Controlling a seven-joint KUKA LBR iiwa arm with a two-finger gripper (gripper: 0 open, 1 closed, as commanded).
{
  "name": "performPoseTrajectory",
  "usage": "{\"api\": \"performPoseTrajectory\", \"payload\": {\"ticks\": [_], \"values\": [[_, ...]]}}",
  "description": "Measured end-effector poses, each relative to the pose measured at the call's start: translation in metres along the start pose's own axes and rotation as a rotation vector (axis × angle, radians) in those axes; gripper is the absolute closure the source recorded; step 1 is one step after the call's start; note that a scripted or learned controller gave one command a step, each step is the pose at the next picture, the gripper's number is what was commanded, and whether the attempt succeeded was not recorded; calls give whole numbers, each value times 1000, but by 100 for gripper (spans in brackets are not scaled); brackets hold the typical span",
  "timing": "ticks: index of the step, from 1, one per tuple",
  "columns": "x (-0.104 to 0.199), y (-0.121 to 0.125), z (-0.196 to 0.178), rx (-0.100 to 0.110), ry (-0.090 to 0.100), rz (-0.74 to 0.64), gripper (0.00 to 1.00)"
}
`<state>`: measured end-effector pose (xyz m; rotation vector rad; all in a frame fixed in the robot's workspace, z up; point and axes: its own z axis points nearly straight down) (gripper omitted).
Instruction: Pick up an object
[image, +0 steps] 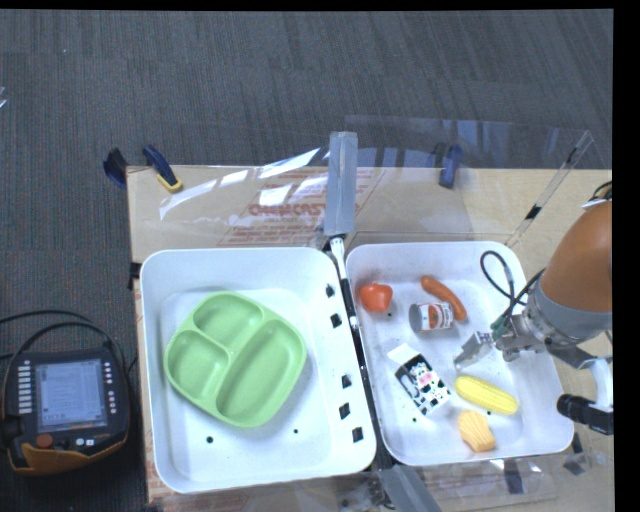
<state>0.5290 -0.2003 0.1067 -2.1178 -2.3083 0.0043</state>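
Nearest the cam: orange chip (477, 430) at the R bin (400, 445) front, yellow corn (487, 394) just behind, cow-print carton (421, 383) to its left; print too small to read. Can (432, 317) has a red-white label, illegible. Tomato (376, 297), sausage (443, 295) behind. Gripper (474, 350) open, holding nothing, above corn. Green plate (236, 357) in L bin (160, 300).

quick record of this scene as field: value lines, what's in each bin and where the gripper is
left bin: green divided plate
right bin: tomato, sausage, small can on its side, cow-print carton, corn cob, orange piece
gripper: over the right bin, just above the corn cob, right of the can
held: nothing seen between the fingers
beside the bench: teach pendant at left
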Motion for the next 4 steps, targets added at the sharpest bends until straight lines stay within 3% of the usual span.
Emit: {"api": "performPoseTrajectory", "payload": {"ticks": [1,2,3,4], "values": [[3,-53,21,-5,-1,-74,0],[1,-53,13,-1,2,-69,100],[91,-46,-45,-1,-1,132,100],[155,34,-95,-1,-4,-30,100]]}}
